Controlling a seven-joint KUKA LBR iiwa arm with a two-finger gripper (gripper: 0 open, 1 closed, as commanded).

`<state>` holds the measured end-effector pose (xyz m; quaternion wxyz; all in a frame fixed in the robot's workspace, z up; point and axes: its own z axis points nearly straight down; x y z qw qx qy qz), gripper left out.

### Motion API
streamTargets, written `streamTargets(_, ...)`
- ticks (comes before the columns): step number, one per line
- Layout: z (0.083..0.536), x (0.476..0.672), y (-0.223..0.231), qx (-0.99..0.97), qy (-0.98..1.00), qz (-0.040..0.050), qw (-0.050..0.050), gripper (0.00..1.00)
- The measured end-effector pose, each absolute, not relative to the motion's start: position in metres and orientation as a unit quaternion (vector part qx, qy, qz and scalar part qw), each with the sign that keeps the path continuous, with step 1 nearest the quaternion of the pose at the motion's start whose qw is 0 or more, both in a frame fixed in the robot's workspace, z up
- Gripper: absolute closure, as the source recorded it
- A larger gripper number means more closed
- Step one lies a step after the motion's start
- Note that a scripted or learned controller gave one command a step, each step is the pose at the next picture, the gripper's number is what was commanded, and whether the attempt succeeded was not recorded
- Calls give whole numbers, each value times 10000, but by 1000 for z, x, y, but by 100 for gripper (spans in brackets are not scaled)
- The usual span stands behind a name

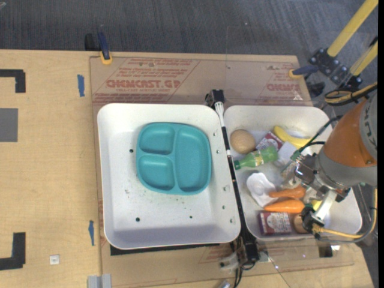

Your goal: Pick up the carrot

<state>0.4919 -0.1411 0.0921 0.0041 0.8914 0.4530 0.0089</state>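
Nearest the camera, by the right bin's (345,221) front edge, a dark red packet (275,222) lies flat. Just behind it rests the carrot (283,206), with a thinner orange piece (287,193) beyond it. Over both hangs the gripper (307,183), though whether its fingers are apart or together cannot be told. Toward the back edge sit a brown egg (242,141), a green bottle (257,159) and a banana (291,137). In the left bin (114,161) a teal divided plate (174,158) lies centred.
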Motion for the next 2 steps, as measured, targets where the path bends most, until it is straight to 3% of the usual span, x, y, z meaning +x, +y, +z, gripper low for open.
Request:
streamTargets(1,92,485,-123,8085,5884,44,114,100)
streamTargets(2,102,486,-123,8085,5883,53,133,100)
